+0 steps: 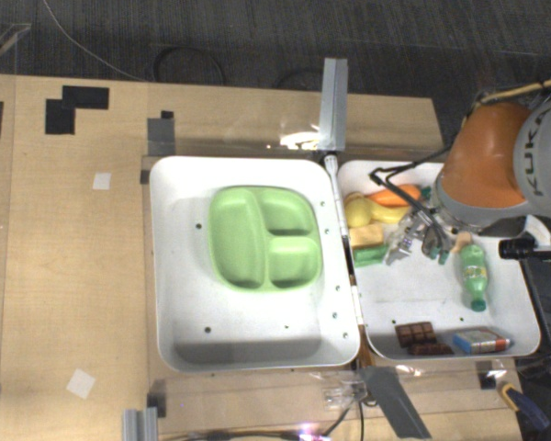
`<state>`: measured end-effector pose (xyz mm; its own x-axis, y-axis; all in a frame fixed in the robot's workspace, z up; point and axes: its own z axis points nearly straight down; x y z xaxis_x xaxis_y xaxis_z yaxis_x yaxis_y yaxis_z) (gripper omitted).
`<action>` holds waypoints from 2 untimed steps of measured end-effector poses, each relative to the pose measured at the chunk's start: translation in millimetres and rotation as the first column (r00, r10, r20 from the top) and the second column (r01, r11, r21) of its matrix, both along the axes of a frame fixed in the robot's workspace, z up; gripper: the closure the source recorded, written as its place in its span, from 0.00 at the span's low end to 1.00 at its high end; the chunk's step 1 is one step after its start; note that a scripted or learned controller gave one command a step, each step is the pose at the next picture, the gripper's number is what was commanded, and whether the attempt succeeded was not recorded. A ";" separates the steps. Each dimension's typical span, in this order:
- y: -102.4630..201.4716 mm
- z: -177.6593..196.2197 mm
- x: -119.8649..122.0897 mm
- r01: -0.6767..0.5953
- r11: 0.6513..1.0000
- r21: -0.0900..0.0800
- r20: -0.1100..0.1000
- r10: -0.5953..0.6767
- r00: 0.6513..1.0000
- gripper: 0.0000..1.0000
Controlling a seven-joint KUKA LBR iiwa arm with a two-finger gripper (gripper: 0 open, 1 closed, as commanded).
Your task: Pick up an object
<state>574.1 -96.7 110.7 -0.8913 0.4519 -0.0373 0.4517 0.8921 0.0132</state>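
The right bin (523,338) holds the loose goods: a green bottle (475,277) lying near its right side with its cap toward the near wall, a yellow fruit-shaped piece (359,211) at the far left corner, an orange carrot-like piece (397,196) just beside it, a tan block (367,235) and a flat green piece (367,255) along the left wall, a brown chocolate-like bar (416,337) against the near wall, and next to that a small blue and grey box with a red end (480,342); any print on these is too small to read. The gripper (421,240) hangs low over the middle of this bin, between the yellow fruit-shaped piece and the green bottle, and nothing can be seen between its fingers; how far they are spread cannot be told from this slant. Behind it the arm shows its orange band (482,157), and the grey shell carries dark letters that read "KU" at the frame's edge (523,159). The left bin (179,338) bears a pale green divided tray (262,237) with three compartments. Both bins sit on a light wooden bench (64,274) marked with black squares (73,107) and bits of white tape (101,181), with grey metal brackets (333,99) at the bins' edges. Beyond the bench lies dark grey carpet (211,16) crossed by a thin cable (73,30).
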 end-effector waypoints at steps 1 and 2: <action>3.2 78.0 13.6 0.187 0.982 0.006 -0.027 -0.187 0.982 1.00; 4.0 88.5 15.1 0.180 0.984 0.005 -0.022 -0.180 0.983 1.00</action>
